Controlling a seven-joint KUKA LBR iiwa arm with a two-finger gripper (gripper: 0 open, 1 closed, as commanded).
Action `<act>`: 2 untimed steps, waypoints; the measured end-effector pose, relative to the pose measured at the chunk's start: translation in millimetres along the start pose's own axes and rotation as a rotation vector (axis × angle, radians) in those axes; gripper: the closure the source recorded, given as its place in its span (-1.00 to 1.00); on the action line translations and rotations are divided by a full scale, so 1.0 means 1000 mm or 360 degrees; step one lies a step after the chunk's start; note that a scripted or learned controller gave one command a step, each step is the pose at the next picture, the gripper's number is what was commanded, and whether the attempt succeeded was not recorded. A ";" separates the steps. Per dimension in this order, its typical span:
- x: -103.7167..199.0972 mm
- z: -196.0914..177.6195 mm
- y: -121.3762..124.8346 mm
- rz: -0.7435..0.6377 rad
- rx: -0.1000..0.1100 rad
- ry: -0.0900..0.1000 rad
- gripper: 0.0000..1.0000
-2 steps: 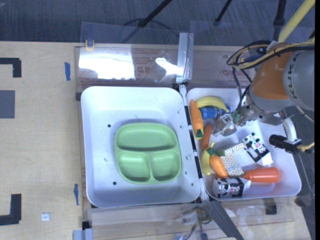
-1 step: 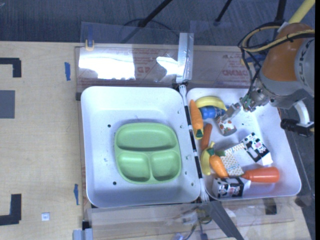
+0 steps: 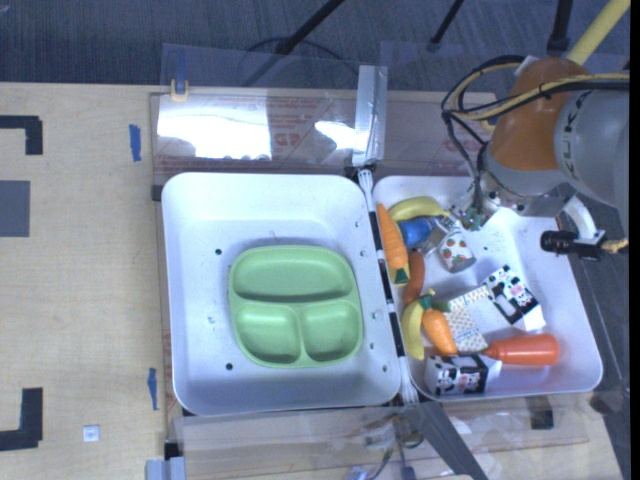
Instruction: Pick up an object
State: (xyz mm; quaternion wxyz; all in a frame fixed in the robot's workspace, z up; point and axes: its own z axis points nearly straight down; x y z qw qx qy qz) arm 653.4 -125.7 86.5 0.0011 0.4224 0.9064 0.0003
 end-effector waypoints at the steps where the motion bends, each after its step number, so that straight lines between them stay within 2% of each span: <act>1: 0.002 0.000 0.002 0.0083 -0.0001 -0.0002 -1.00; 2: -0.002 -0.012 -0.002 0.0087 0.0005 -0.0016 1.00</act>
